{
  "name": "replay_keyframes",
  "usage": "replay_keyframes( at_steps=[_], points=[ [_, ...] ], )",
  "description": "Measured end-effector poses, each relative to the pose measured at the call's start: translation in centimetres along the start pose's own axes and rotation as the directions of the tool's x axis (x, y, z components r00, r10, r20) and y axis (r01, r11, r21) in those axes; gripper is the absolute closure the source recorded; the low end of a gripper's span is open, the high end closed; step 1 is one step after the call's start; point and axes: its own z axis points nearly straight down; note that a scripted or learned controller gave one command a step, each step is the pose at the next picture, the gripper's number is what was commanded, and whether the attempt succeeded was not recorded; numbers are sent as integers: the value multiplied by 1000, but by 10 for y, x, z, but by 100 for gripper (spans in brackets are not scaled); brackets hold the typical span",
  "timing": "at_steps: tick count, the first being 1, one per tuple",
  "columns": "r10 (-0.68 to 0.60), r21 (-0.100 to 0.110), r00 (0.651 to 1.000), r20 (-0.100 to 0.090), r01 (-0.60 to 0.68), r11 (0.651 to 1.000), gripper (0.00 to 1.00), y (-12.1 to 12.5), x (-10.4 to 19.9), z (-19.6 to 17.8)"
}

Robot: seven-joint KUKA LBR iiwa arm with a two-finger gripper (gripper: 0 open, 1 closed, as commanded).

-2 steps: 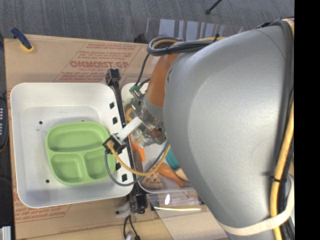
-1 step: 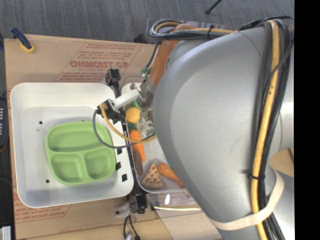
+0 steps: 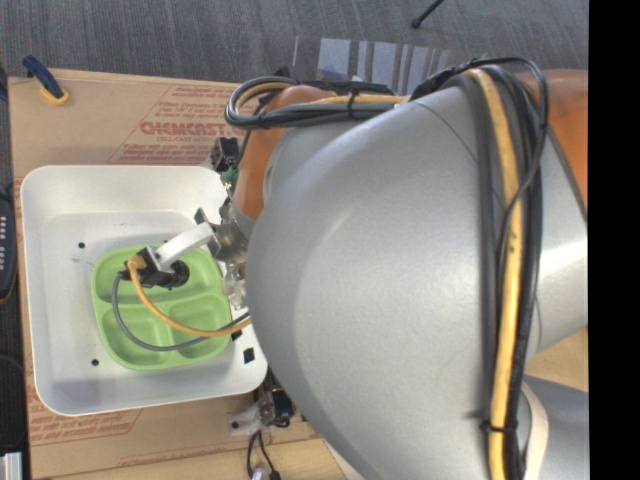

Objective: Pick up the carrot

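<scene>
A green divided tray (image 3: 150, 313) lies in the left white bin (image 3: 60, 228), towards its right side. My gripper (image 3: 232, 258) hangs low over the tray's right edge, close to the bin's right wall. The grey arm (image 3: 400, 268) is very close to the camera and covers the right bin and the right rim of the left bin, so whatever lies under it is hidden. A yellow and a grey cable loop across the tray's compartments.
The bins rest on brown cardboard (image 3: 130, 118) printed in red. A blue and yellow clamp (image 3: 45, 80) sits at the cardboard's far left corner. A dark device (image 3: 5, 243) lies at the left edge. Grey carpet runs along the back.
</scene>
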Motion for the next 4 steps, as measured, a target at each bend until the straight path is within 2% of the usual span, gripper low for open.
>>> replay_keyframes(
  at_steps=[1,3,4],
  points=[
    [38,-4,999,1,-38,999,100,-6,56,51],
    [25,-3,1000,17,-25,1000,100,-6,55,31],
    [-188,-1,982,-6,188,982,100,62,85,-16]
  ],
)
